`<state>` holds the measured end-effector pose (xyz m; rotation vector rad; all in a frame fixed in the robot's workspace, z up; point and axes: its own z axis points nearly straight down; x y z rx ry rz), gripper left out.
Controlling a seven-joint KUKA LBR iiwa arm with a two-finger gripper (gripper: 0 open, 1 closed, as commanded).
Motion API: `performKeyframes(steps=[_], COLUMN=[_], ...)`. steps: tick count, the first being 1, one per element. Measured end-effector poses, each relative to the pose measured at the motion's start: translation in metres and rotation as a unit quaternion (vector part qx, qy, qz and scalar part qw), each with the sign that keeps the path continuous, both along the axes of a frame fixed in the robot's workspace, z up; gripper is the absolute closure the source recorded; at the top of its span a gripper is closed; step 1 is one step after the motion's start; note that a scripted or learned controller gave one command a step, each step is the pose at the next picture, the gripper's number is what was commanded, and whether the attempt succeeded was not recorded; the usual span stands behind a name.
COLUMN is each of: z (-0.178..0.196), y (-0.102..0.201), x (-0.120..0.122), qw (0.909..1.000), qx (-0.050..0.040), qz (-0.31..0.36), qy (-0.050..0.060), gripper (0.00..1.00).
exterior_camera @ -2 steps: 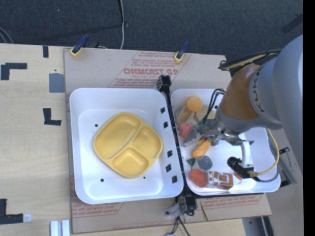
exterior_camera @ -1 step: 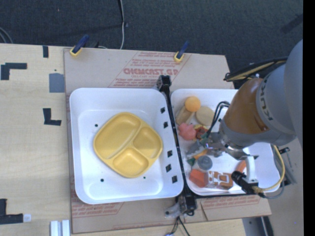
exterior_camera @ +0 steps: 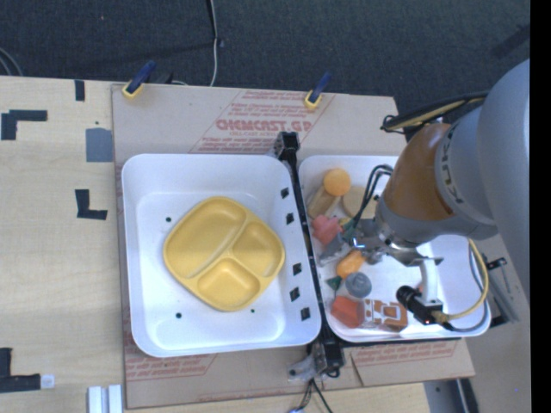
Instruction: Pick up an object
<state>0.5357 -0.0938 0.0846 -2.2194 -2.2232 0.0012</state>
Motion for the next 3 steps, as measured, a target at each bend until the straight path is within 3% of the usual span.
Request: performKeyframes(steps=[1,2,3], z=[0.002,0.012,0.105], y=[-0.004,-0.003,0.073], x=[-0.038,-0.037,-0.007], qw=[1.0,1.0,1.0], qx=[0.0008,0.0013,0.0013], qz=[-0.001,0.0,0.004], qy=[0.002,0.002,-0.004], gripper=[0.0,1.0,1.0])
